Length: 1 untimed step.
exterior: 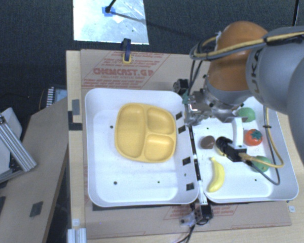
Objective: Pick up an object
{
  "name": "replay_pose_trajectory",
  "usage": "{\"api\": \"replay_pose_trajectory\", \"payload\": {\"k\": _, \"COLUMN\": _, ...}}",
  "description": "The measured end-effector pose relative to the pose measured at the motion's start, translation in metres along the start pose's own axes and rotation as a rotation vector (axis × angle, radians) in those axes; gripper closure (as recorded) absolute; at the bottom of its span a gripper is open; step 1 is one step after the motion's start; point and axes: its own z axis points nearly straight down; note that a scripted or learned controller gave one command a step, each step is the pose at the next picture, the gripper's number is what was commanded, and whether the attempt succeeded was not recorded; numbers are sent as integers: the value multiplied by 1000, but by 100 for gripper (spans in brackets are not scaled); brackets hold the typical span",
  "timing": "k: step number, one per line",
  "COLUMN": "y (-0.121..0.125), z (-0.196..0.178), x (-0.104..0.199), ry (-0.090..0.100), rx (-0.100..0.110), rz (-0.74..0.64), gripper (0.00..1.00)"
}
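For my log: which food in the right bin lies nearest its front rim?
The yellow banana; the brown lump and red tomato lie farther back.

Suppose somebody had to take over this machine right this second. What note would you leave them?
Gripper: low over the right bin's inner edge, by the divider; no object visibly held.
Right bin: banana, brown lump, tomato, green piece, all lying loose.
Left bin: yellow divided plate.
Done: nothing lifted, as far as the view shows.
Left: close on one object, probably the nearby brown lump, and raise it.
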Motion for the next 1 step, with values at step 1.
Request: {"api": "replay_pose_trajectory", "payload": {"k": 1, "y": -13, "z": 9, "x": 50, "ry": 0, "rx": -1, "rz": 1, "gripper": 100}}
